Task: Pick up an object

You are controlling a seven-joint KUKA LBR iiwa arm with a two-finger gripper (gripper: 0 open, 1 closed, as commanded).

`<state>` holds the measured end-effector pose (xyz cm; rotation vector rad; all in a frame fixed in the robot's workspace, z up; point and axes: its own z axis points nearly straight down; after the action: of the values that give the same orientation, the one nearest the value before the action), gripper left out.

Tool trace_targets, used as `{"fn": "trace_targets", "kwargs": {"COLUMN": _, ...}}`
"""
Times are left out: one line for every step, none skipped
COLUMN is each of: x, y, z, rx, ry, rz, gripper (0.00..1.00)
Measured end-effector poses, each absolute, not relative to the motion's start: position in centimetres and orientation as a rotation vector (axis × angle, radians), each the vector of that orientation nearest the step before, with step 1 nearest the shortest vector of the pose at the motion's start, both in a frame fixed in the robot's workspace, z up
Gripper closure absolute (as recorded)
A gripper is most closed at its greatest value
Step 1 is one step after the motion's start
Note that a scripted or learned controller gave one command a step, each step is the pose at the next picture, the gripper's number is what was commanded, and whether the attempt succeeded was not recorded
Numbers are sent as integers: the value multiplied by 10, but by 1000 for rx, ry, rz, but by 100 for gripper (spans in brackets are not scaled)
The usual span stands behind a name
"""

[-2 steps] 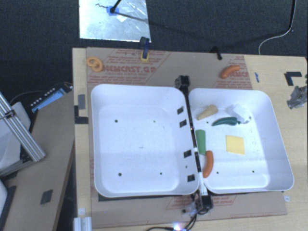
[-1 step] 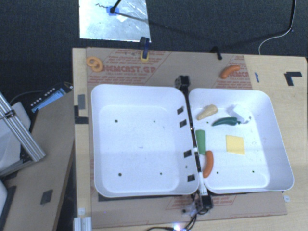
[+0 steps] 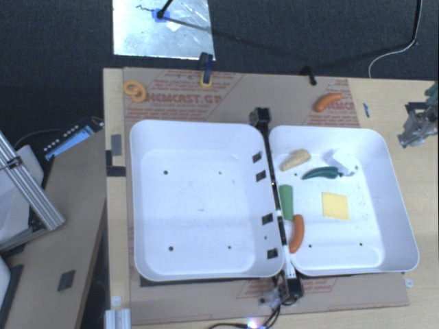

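In the lower middle of the frame an orange sausage (image 3: 296, 232) lies in the right bin (image 3: 394, 211), then a green piece (image 3: 285, 200) and a yellow square (image 3: 335, 205). At the right edge, the gripper (image 3: 417, 130) waits outside the bin; its state I cannot tell. No approach has begun; I think it must next move left over one object.

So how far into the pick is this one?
Nothing looks done: the yellow square, green pepper, beige piece, green block and orange sausage all lie in the right bin. The gripper sits at the right edge, outside that bin. The approach, grasp and lift remain.
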<state>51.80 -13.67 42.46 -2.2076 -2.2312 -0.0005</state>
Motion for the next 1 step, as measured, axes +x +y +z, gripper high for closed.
{"fn": "trace_targets", "kwargs": {"x": 486, "y": -148, "z": 495, "rx": -2225, "ry": -2232, "rz": -9, "gripper": 100}}
